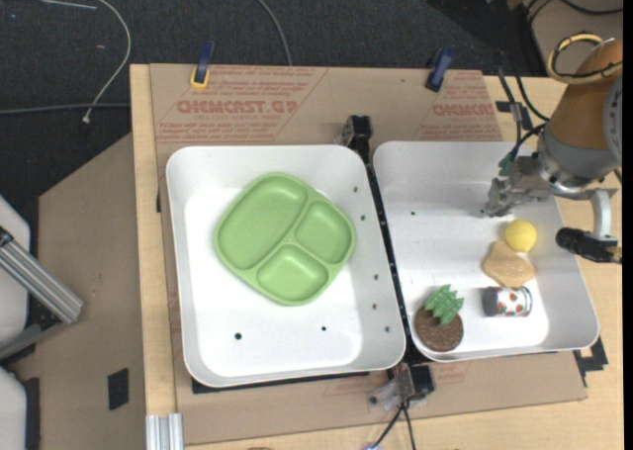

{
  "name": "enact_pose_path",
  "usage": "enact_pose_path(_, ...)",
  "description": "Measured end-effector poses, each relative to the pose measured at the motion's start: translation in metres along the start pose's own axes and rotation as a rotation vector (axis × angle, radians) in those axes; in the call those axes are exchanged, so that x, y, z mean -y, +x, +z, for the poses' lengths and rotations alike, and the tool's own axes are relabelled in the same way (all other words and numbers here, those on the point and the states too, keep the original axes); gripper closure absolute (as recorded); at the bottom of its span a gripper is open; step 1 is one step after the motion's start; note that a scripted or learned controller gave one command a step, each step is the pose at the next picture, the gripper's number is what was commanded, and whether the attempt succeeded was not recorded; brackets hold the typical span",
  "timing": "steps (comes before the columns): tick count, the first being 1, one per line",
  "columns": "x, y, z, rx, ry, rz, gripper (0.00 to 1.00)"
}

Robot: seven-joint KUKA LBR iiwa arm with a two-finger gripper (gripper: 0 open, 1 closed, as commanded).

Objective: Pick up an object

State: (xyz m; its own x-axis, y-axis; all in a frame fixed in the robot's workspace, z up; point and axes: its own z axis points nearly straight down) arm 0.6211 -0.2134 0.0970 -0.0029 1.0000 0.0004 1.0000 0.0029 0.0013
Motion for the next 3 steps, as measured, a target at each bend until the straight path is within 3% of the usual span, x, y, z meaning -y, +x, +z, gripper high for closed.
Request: enact_pose_path(3, 0.004, 0.005, -0.166, 0.003, -0.007, 0.002, 1.00)
